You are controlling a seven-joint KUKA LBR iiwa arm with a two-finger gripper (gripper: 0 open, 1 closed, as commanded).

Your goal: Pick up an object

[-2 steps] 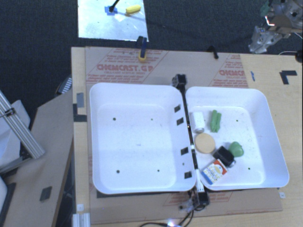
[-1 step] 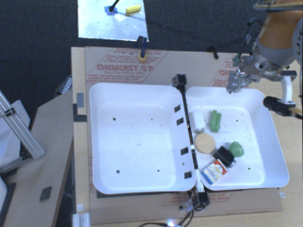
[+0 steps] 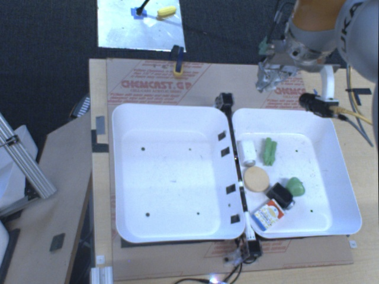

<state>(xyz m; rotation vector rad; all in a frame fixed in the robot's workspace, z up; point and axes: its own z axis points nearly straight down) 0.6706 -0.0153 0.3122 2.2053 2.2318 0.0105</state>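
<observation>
1. At the upper right of the frame, the grey arm [image 3: 349,16] with its orange band hangs above the bench; its gripper [image 3: 271,78] sits past the far rim of the right bin [image 3: 337,158], over the cardboard sheet; whether the jaws are wide or narrow cannot be told, and nothing shows between them.
2. Low in the right bin lie a white cylinder [image 3: 248,151] beside a green ridged piece [image 3: 269,151]; below them a tan disc [image 3: 256,179]; right of it a black block [image 3: 279,194] touching a green lump [image 3: 295,186]; lowest, a small printed carton [image 3: 267,215].
3. Left of centre sits the left bin [image 3: 172,170].
</observation>
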